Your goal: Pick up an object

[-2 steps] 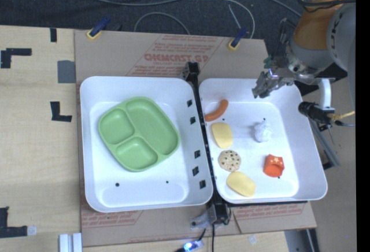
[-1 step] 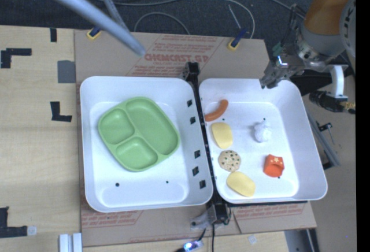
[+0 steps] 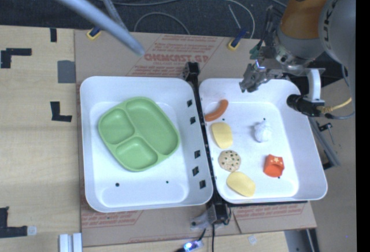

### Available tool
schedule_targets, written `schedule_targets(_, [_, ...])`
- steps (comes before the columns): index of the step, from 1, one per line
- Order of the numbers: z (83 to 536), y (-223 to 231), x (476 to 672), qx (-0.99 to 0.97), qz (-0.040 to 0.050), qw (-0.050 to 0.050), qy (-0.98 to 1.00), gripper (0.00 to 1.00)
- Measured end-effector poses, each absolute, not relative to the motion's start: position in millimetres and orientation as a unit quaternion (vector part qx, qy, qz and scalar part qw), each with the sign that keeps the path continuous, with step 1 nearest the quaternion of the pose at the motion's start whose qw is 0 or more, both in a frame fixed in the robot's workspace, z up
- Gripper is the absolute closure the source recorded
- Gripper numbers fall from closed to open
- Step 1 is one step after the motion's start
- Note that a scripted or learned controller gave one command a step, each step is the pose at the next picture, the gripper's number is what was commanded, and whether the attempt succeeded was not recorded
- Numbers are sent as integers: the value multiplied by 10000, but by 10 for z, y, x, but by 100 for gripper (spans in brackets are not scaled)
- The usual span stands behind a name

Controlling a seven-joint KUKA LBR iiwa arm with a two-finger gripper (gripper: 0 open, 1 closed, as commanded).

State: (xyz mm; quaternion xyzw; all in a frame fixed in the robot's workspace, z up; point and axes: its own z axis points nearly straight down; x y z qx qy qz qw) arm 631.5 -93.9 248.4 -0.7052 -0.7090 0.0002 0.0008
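Note:
The right bin (image 3: 300, 184) holds an orange sausage (image 3: 216, 110), a pale yellow piece (image 3: 221, 134), a round speckled cookie (image 3: 229, 159), a yellow lemon-shaped piece (image 3: 240, 184), a small white object (image 3: 262, 131) and a red pepper-like piece (image 3: 274, 166). My gripper (image 3: 252, 82) hangs over the bin's far rim, above and right of the sausage, with nothing seen between its fingers.
The left bin (image 3: 92, 184) holds a green three-compartment plate (image 3: 137, 133). A black divider (image 3: 196, 129) runs between the bins. Cables lie on the dark floor beyond the bench, and a grey pole (image 3: 75, 2) crosses the upper left.

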Motion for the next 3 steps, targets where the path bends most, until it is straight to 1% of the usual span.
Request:
schedule_targets(2, [2201,122,6283,-7050,7,16,-7092,100])
schedule_targets(3, [2277,746,6303,-7043,-4,9,-7099,100])
